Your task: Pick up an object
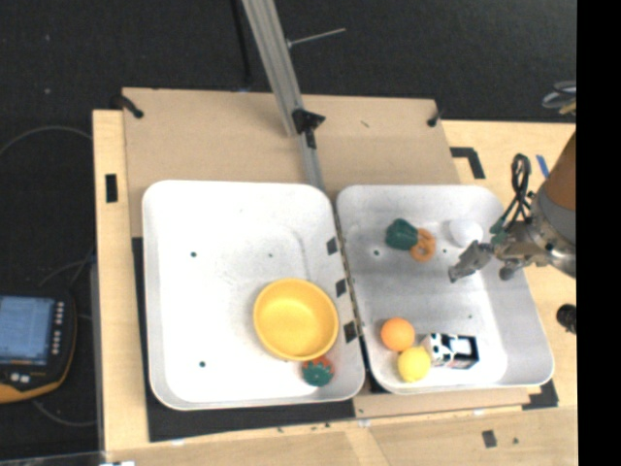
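Note:
My gripper (482, 263) hangs over the right side of the right bin (514, 357), its two fingers spread open with nothing between them. To its left lie a green and orange toy (408, 238) and, nearer, a small white object (464, 231) at the bin's back. Toward the front of that bin sit an orange ball (396, 334), a yellow lemon-like ball (413, 364) and a black and white block (453, 350). The left bin (194, 231) holds a yellow bowl (295, 317) and a small green and red toy (317, 371).
A grey metal pole (277, 56) slants in from the top and ends at the bins' back edge. A handheld pendant (34, 343) lies off the bench at the left. Black clips sit along the seam between the bins.

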### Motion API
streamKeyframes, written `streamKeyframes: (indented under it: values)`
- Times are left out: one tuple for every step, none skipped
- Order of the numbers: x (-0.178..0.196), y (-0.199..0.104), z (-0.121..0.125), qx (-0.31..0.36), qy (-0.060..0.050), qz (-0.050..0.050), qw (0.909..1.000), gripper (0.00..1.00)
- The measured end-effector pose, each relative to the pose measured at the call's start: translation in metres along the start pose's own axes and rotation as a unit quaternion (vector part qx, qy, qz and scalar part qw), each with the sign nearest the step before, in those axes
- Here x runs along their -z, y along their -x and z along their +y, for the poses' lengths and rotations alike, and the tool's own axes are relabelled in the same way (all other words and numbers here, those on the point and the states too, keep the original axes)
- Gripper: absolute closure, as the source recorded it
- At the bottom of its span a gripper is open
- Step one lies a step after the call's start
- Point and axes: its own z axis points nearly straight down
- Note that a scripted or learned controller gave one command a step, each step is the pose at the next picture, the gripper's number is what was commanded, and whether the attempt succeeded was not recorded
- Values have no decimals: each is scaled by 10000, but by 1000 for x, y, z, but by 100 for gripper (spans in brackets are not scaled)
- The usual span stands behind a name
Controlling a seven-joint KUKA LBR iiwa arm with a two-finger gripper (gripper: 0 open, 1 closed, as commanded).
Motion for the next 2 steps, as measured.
streamKeyframes:
  values:
    - [0, 0, 0, -4, 1, 0, 10000, 0]
    - [-49, 6, 9, -25, -4, -9, 10000, 0]
